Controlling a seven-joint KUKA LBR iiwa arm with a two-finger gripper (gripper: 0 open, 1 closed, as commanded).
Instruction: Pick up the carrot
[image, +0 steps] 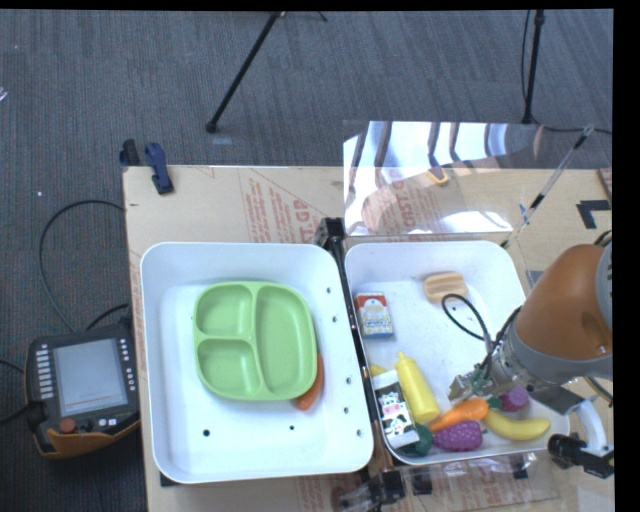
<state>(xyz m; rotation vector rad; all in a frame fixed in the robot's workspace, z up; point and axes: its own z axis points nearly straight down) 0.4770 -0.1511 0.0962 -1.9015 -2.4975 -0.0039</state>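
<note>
The two shallow white plastic bins (160, 300) are being borne by a cardboard-covered bench (250, 200) on grey carpet (100, 80), while at four o'clock the gripper (478, 385), its opening impossible to tell, is being hung just above the small orange toy carrot (462, 411).

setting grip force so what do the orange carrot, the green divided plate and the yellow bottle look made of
Orange carrot with green top: seems moulded toy plastic, smooth and evenly coloured, possibly rubbery. Green three-compartment plate: looks like hard plastic, matte with a soft sheen on its raised rims. Yellow squeeze bottle: probably glossy plastic, judging by the uniform colour and moulded nozzle. None is certain from this view.
</note>
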